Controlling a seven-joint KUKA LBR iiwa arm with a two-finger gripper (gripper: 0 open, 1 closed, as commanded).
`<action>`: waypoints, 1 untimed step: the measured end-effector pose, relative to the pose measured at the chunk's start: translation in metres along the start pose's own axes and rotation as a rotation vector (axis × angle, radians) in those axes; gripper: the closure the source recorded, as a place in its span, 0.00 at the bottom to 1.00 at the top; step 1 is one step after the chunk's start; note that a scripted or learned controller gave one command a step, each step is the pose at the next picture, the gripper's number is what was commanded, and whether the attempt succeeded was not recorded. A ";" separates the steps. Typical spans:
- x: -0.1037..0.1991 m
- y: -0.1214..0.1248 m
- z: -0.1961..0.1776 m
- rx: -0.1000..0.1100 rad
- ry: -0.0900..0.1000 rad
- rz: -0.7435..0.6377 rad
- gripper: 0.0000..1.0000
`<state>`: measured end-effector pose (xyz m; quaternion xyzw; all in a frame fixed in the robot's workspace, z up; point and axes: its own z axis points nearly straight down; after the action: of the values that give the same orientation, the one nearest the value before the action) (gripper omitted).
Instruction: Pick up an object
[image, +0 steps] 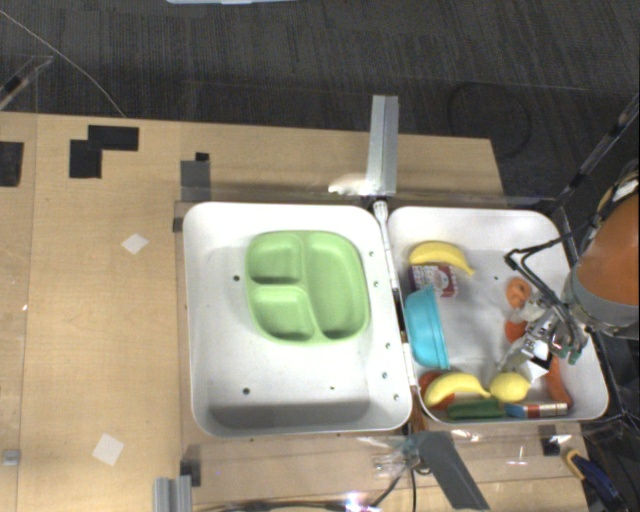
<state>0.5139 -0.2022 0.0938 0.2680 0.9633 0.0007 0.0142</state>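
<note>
We see the end effector (532, 347) low in the right bin (480, 225), just above the lemon (509, 386); its grip we cannot tell.

Green tray (305, 285), blue bowl (427, 330)

Left bin (215, 300): green divided tray (304, 285) fills the middle, bare floor around it. Right bin (470, 218): open floor mid-bin between blue bowl (427, 327) and arm; 2 bananas (440, 255), lemon (509, 386) crowd the edges.
</note>
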 end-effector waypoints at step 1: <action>0.008 -0.008 0.000 -0.001 -0.005 0.116 0.00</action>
<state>0.5025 -0.2049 0.0940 0.3235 0.9461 0.0014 0.0169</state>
